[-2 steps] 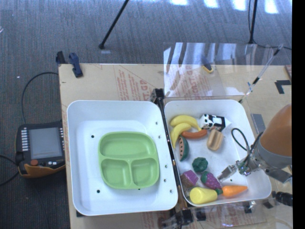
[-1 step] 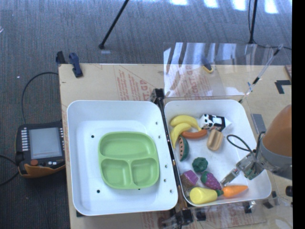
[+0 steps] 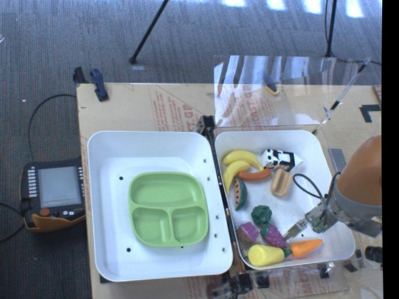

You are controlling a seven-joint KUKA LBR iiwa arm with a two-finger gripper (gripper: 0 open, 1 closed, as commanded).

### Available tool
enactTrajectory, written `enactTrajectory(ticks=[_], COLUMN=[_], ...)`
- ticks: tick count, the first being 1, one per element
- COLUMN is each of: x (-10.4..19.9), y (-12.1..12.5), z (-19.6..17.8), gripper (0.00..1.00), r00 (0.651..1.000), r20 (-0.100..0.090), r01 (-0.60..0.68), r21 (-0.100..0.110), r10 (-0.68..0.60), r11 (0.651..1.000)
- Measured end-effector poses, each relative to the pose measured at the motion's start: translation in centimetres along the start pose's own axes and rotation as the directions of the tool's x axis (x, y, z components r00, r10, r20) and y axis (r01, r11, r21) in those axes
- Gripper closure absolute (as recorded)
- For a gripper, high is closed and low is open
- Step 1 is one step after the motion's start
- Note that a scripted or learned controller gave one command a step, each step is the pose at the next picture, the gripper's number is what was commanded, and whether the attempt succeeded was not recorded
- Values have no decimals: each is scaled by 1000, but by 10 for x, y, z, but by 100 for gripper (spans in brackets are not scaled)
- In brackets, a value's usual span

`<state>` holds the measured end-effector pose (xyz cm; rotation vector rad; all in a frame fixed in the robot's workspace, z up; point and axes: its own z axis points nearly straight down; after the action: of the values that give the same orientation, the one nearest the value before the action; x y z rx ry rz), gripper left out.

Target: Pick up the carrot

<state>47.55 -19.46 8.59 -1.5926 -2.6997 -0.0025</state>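
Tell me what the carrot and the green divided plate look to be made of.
Carrot: probably moulded plastic toy food; uniform orange body with a smooth, slightly glossy surface and a green stub at its left end. Green divided plate: likely hard plastic with a satin finish; even pale-green colour, rounded moulded ridges between compartments, soft highlights.

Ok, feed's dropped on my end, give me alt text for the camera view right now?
The gripper hovers low in the right bin, just above-left of the orange carrot lying near the bin's front edge; nothing is seen in it. Other toy foods crowd that bin, including a yellow pear beside the carrot. The left bin holds a green divided plate.
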Motion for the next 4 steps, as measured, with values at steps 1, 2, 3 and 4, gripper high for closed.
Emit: enactTrajectory(ticks=[1, 2, 3, 4], x=[16, 17, 28, -15], y=[9, 9, 16, -8], z=[0, -9, -55, -48], gripper=[0, 100, 100, 100], r00=[999, 999, 981, 998], r20=[0, -2, 7, 5], r01=[-42, -43, 193, 64], r21=[1, 0, -2, -1], r10=[42, 43, -193, -64], r11=[999, 999, 981, 998])
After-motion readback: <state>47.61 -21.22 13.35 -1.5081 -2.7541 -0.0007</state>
